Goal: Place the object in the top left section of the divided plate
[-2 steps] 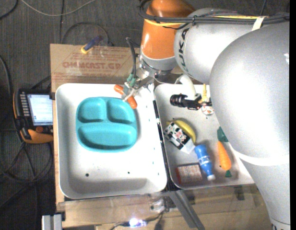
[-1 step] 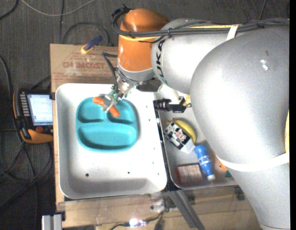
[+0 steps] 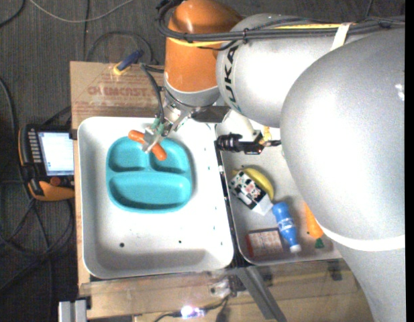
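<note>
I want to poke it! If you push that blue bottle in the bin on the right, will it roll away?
Probably a little. The blue bottle lies on its side and looks round, so a sideways push might roll it. It would likely stop soon, since the brown box and the black-and-white box sit right beside it. It looks like small plastic, so probably light.

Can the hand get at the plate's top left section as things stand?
Probably yes. The hand hangs right over the upper part of the blue divided plate, with the orange object at its tip. Nothing else in the left bin stands in the way.
</note>
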Motion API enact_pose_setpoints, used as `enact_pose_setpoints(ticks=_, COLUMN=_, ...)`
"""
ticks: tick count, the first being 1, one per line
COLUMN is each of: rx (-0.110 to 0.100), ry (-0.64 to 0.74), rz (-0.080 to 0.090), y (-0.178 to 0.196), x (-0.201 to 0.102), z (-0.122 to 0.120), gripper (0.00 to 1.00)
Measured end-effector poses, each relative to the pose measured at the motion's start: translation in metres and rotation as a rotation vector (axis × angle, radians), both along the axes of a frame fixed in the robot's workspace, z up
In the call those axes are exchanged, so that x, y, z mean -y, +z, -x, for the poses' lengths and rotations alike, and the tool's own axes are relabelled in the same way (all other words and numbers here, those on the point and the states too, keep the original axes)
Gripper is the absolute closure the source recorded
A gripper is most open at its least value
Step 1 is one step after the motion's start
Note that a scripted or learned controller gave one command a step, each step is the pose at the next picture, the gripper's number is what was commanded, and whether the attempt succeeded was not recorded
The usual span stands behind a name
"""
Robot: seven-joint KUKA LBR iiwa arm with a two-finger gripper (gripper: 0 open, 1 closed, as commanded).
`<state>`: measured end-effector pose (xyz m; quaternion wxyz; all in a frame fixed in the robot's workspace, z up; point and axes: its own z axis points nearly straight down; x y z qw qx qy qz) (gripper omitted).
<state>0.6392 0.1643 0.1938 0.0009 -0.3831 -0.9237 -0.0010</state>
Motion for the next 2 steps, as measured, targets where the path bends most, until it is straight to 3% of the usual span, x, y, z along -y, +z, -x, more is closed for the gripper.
enact_pose_setpoints(ticks=1, rx=-0.002, ry=-0.195, rz=0.002, y=-0.0169, x=-0.0236, z=-0.0025, gripper=1.00)
enact_pose_setpoints(ticks=2, rx=-0.002, ry=-0.195, rz=0.002, y=-0.0167, x=-0.0235, z=-0.0026, gripper=0.00)
